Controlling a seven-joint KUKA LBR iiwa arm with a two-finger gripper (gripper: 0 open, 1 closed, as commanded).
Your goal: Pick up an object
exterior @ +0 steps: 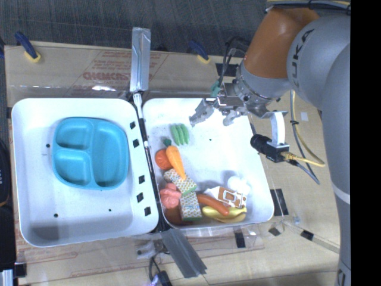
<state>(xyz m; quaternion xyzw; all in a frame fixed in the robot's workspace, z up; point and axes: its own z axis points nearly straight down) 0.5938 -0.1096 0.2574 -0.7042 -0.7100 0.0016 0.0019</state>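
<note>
Gripper (213, 114) over upper part of right bin (253, 154), fingers (197, 116) spread wide, nothing between them. Green bean bundle (179, 133) just below-left of fingertips, apart from them. Carrot (174, 158) and tomato (162, 159) further down-left. Rest of toy food pile along bin's bottom edge: banana (226, 215), sausage (212, 204), white egg (237, 185). Blue divided plate (90, 152) in left bin (36, 177), well apart.

Red print is running across the brown cardboard sheet (89, 70) lying behind the bins, too faint and blurred for me to read. Dark lettering is showing on the grey arm (300, 46), cut off and illegible.
</note>
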